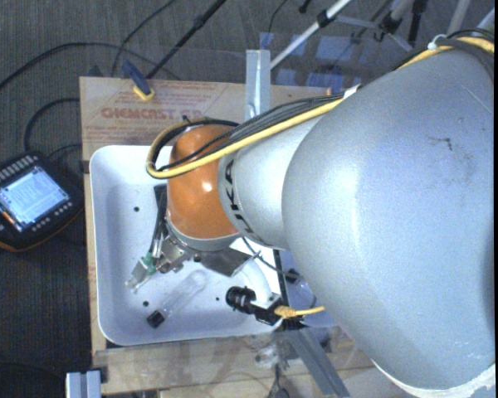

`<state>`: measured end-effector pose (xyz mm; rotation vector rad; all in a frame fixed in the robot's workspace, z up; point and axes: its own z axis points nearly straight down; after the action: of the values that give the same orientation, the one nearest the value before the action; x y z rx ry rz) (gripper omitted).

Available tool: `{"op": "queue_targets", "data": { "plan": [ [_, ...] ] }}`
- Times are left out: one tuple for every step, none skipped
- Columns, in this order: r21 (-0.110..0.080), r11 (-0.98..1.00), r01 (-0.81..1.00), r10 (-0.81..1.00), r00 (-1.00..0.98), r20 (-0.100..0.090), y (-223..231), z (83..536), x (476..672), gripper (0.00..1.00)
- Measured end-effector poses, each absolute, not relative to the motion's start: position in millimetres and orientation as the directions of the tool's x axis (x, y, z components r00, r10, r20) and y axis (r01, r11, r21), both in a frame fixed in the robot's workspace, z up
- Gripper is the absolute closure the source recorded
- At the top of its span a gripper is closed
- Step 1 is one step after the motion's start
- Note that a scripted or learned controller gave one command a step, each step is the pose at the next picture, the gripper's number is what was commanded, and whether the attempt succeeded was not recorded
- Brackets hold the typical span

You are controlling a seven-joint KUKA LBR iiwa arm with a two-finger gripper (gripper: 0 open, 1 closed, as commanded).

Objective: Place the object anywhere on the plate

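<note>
My arm reaches in from the right, and its grey body and orange band [197,191] cover much of the left white bin [108,222]. The gripper [144,272] hangs low over the bin floor, left of centre, with a small green part showing on it. Just right of the gripper and nearer the front, a clear, tube-like object [185,293] lies on the floor. A small black block [155,317] rests close to the bin's front wall, below the gripper.
A black round fitting with yellow-tied cable [242,298] sits by the bin's front right. Yellow and black cables [232,143] loop over the arm. A teach pendant [26,199] lies left of the bench. Wooden board [149,110] behind the bin.
</note>
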<state>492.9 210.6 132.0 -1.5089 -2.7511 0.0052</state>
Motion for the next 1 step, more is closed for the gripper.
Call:
{"op": "queue_targets", "data": {
  "plan": [
    [-0.008,0.537,0.843,0.843,-0.537,0.003,210.7,139.9,492.2,1.0]
  ]
}}
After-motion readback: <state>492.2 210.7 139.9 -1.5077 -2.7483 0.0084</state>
